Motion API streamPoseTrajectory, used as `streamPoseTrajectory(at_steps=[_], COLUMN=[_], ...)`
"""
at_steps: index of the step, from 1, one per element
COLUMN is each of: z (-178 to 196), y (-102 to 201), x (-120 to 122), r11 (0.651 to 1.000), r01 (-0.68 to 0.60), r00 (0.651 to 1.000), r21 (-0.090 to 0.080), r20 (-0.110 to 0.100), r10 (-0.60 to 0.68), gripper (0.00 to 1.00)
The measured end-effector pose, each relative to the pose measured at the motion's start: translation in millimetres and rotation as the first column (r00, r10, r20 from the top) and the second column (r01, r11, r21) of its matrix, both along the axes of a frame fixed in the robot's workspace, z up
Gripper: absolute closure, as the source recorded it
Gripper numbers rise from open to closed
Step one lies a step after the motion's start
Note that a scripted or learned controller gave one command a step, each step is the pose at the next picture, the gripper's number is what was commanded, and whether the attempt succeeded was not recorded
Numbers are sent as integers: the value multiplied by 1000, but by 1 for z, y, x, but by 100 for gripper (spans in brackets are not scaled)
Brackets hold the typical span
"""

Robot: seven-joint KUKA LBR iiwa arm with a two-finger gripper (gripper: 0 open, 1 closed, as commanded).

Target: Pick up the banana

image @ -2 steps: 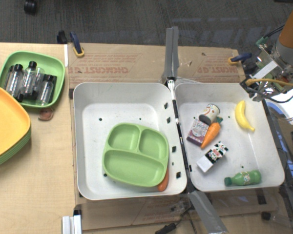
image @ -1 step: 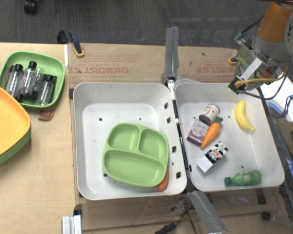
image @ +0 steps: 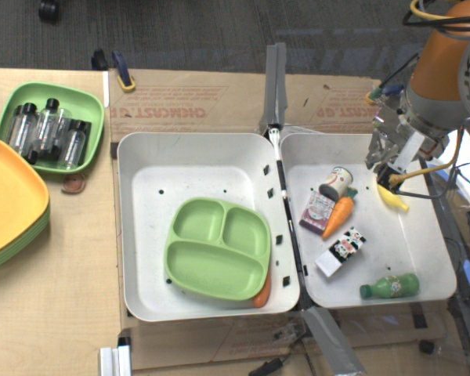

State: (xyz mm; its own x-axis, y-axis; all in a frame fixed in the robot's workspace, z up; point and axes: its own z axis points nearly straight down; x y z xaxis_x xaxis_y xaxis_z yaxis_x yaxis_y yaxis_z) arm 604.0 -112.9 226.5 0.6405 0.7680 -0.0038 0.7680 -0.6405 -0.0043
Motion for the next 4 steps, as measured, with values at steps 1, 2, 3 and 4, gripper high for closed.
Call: streamPoseTrajectory(at_steps=[1,2,3,4], z=[53,14,-29,-104], y=[24,15,13,-23], x=[51,54,54,31], r11=[992,983,937,849], r01=[-128,-181,-349,-529], r00=[992,983,937,849], r21=[-1,0,1,0], r20=[4,1,2,5], r10=[128,181,349,529], gripper=[100,100,100,100])
